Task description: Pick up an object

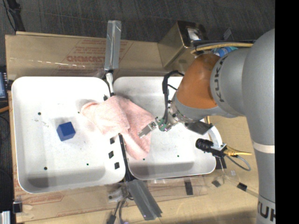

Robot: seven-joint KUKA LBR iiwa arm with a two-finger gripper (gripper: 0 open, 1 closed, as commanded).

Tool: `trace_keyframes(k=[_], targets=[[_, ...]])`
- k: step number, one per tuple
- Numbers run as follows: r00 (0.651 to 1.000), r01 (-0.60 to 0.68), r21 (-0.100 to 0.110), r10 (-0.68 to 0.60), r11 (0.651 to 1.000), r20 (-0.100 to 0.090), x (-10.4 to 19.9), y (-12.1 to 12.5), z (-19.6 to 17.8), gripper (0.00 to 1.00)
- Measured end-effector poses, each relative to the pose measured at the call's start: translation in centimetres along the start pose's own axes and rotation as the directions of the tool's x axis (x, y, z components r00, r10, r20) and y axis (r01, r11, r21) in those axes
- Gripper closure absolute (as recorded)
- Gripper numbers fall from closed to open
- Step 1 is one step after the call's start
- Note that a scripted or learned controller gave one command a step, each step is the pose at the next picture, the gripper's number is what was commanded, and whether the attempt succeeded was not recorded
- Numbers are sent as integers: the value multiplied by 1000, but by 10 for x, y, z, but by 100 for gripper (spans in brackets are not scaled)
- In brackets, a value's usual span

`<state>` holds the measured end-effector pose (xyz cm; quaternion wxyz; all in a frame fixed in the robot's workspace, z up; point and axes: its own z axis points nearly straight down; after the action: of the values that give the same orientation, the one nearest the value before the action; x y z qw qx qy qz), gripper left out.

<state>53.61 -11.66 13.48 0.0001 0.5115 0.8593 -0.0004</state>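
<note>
Pink cloth (119, 118) is draped over the divider between the two bins, part in left bin (28, 125), part in right bin (161, 169), centre of frame. Blue cube (66, 130) sits alone in left bin, well apart from cloth. Tool (156, 125) is low over right bin, just beside cloth's right edge, arm (219, 87) coming in from frame right. Tool fingers: can't tell if apart or together, too small and partly hidden by wrist, and nothing visibly between them.

Risks, my read:
- Cloth is soft and lies flat near the tool, so a grasp may only pinch a thin fold and slip off on the lift.
- Cloth straddles the divider; a pull may snag it or drag it rather than lift it clean.
- Tool sits at the cloth's edge, not over its bulk, so closing there may catch nothing.
- Cube is far from the tool; going for it needs a long move across the divider.
</note>
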Motion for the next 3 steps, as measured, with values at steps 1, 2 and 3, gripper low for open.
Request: trace_keyframes(k=[1, 2, 3], targets=[[998, 61, 1, -61, 998, -1, -54, 84, 43, 0], [977, 213, 1, -213, 977, -3, -27, 85, 43, 0], [976, 218, 1, -218, 976, -3, -27, 86, 32, 100]])
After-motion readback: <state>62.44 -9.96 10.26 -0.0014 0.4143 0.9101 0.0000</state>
